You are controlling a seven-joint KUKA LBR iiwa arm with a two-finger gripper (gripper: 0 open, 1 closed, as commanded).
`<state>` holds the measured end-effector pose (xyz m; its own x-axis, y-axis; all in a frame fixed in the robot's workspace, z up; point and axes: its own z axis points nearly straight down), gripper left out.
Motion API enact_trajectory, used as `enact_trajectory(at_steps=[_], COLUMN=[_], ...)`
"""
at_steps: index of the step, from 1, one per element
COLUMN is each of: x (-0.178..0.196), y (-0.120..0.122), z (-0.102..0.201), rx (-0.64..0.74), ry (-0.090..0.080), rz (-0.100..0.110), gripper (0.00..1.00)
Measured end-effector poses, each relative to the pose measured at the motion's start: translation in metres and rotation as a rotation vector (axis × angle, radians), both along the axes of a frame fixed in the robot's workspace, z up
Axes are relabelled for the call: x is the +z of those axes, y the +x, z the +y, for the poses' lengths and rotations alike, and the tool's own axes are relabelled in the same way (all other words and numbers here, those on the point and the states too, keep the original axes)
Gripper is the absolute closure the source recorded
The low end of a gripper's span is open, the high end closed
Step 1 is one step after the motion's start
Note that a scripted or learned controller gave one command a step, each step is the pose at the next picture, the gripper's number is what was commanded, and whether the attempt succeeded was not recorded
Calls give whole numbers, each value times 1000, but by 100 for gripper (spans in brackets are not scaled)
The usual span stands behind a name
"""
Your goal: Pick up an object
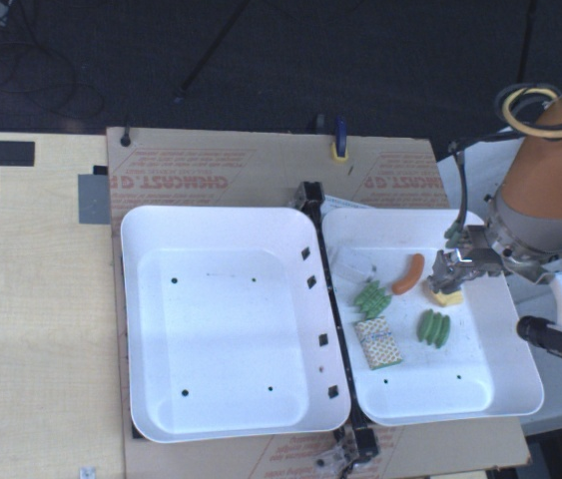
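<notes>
The right bin (pixel 500 392) holds several small objects: an orange carrot-like piece (pixel 407 273), a green leafy toy (pixel 370 298), a patterned flat packet (pixel 377 342), a green ridged piece (pixel 434 328) and a yellow piece (pixel 448 296). My gripper (pixel 449 272) reaches in from the right and sits low over the yellow piece, right on top of it, just right of the orange piece. The gripper hides most of the yellow piece.
The left bin (pixel 141 267) lies beside the right one, with a black divider clamp (pixel 322 297) between them. Both rest on a cardboard sheet (pixel 211 173). The arm's orange band (pixel 545 173) looms at the right edge.
</notes>
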<state>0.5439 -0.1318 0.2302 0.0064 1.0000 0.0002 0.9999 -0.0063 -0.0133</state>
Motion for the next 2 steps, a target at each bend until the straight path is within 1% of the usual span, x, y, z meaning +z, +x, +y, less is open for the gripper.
enact_trajectory(at_steps=[1, 2], x=[-26, 75], y=[-73, -3], z=[-67, -5], rx=[-2, 16], ry=[1, -1], rz=[-4, -24], gripper=[100, 100])
